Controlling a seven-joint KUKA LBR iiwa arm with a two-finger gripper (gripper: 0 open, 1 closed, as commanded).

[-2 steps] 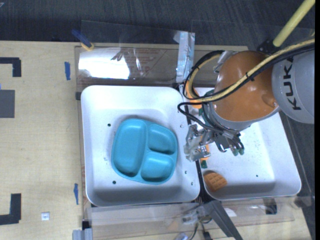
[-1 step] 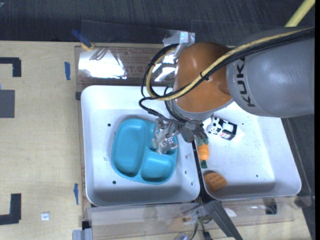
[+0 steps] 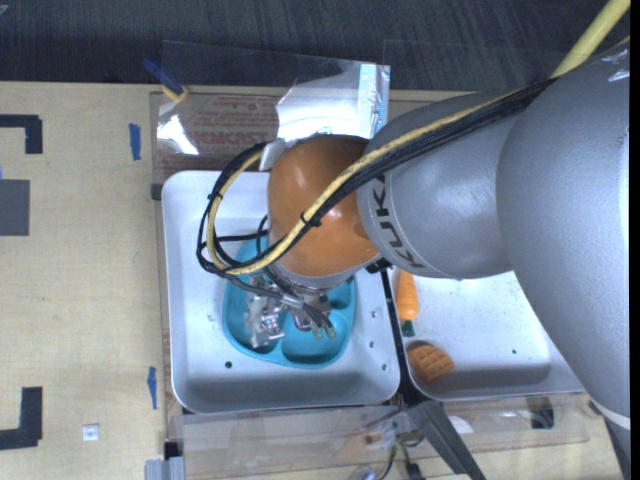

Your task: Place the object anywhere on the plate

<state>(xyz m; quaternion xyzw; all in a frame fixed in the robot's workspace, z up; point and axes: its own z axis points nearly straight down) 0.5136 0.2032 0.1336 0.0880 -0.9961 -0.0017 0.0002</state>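
the tool (image 3: 285,313) hangs low over the blue plate (image 3: 335,343) in the left bin (image 3: 190,298), under the orange band (image 3: 315,208) of the arm (image 3: 480,188). a jumble of metal parts shows beneath the wrist, but whether the tool is open, closed or gripping anything i cannot tell, and nothing can be made out clearly between its parts.

the likely task object is hard to name. an orange carrot-like piece (image 3: 406,298) lies to the tool's right, just past the wall between the bins, in the right bin (image 3: 480,368), with a rounder orange-brown piece (image 3: 430,360) near it, further from the tool and toward the camera. the carrot-like piece's long axis runs along that wall; its upper end is hidden by the arm, so which way it points stays unclear.

the risk, as i judge it: if the tool carries nothing, any release here leaves the plate bare. the looping cables (image 3: 225,218) could also snag the bin rim.
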